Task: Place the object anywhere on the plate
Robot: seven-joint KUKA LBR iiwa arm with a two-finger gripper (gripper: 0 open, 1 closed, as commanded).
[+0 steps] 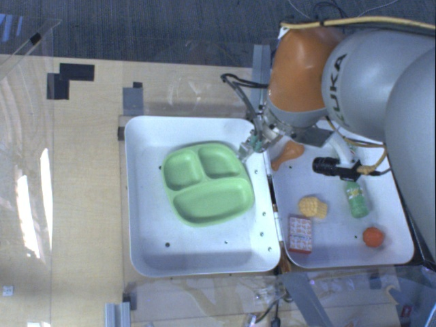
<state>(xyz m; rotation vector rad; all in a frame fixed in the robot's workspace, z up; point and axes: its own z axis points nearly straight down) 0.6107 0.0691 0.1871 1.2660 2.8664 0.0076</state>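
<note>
Upper middle of frame: gripper (251,145) above left bin's (146,251) right wall, just beside green plate (206,182) corner. Jaws' state: cannot tell, too small and blurred. Right bin (402,247) holds corn (313,207), bottle (355,199), orange ball (372,236), red box (300,234).

A pale wooden table (82,203) filled the lower view, with dark blue-grey carpet floor (150,19) beyond its far edge. A clear plastic sheet (27,148) lay along the table's left edge, catching glare. Black tape marks (67,79) sat near the far-left corner.
</note>
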